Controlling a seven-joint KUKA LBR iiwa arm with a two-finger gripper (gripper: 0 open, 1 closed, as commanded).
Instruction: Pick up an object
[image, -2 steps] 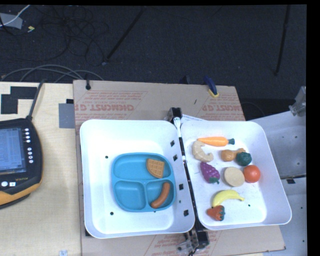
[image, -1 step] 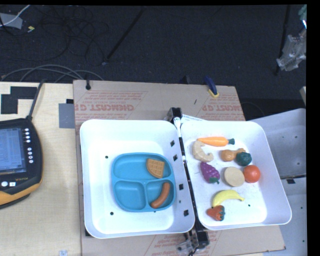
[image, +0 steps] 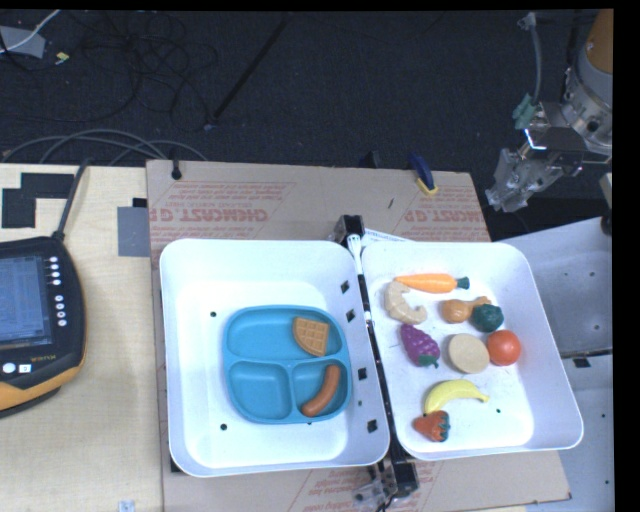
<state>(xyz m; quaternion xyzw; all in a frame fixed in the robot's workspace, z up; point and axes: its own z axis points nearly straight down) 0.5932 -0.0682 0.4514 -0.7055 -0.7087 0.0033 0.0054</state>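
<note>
Blurring end effector (image: 520, 185) above bins (image: 260, 265)

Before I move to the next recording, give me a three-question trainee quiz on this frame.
1. True or false: the waffle and sausage lie in the blue tray.
2. Which bin holds the carrot? A left, B right.
3. Fill in: the gripper hangs beyond the right bin's ____ corner.

Key: 1 true; 2 B; 3 far right.
</note>
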